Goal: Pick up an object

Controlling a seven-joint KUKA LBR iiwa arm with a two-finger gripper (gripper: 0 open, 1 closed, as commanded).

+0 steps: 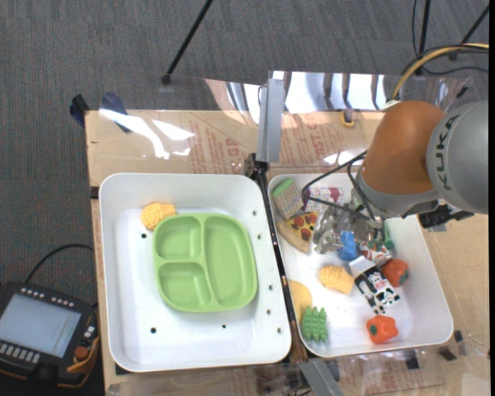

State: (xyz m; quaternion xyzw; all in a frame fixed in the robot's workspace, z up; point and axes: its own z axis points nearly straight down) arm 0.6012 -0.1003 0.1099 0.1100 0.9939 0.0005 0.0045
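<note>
Overhead, gripper (356,239) low in right bin (433,283), above blue toy (347,242); jaw state unclear

The gripper (352,231) sits under the arm's orange band (406,148), which hides its upper body; finger state cannot be determined. The arm (470,159) is cut off by the right edge. The far right part of the right bin (433,291) lies beneath the arm. The blue toy (346,243) is partly covered by gripper hardware. The pendant (33,332) at near left is cut off by the left edge.
</note>
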